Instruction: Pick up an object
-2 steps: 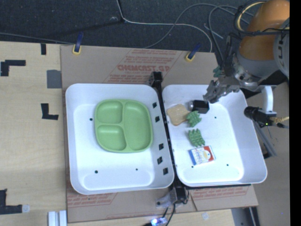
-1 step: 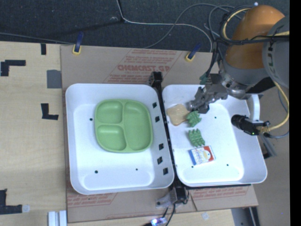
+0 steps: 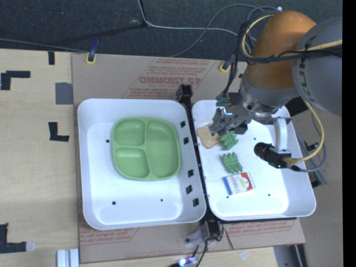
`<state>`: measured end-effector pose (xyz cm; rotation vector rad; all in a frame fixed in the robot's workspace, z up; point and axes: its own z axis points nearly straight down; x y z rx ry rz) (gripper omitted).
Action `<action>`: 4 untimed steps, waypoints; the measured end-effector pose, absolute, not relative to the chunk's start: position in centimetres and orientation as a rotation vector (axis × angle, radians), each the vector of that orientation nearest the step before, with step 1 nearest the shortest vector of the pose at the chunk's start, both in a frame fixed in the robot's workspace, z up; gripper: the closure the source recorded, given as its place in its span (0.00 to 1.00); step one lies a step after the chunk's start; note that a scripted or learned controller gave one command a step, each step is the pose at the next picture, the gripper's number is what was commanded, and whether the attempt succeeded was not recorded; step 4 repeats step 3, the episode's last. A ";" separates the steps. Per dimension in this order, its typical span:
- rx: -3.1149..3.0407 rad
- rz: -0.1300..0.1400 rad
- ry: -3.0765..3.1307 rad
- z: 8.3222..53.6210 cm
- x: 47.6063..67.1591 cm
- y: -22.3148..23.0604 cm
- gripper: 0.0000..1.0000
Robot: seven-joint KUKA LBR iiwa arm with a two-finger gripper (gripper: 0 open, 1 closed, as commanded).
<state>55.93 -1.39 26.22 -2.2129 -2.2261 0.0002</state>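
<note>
A: In the camera view, why is the gripper (image 3: pixel 224 128) low over the right bin (image 3: pixel 295 204)?

B: It's likely aiming at the green toy (image 3: pixel 228 141) just beside the tan piece (image 3: pixel 207 138). Its grasp can't be told.

A: And the left bin (image 3: pixel 89 166)?

B: It holds the green divided plate (image 3: pixel 147 148), probably the drop side.

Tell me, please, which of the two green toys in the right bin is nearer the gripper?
The upper green toy, right below the gripper; the other green toy lies lower, by the box.
</note>
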 end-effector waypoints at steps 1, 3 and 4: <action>-2.213 0.004 -2.224 24.7 53.3 3.3 1.00; -2.217 0.003 -2.224 24.3 52.5 8.9 0.00; -2.217 0.003 -2.224 24.3 52.5 8.9 0.00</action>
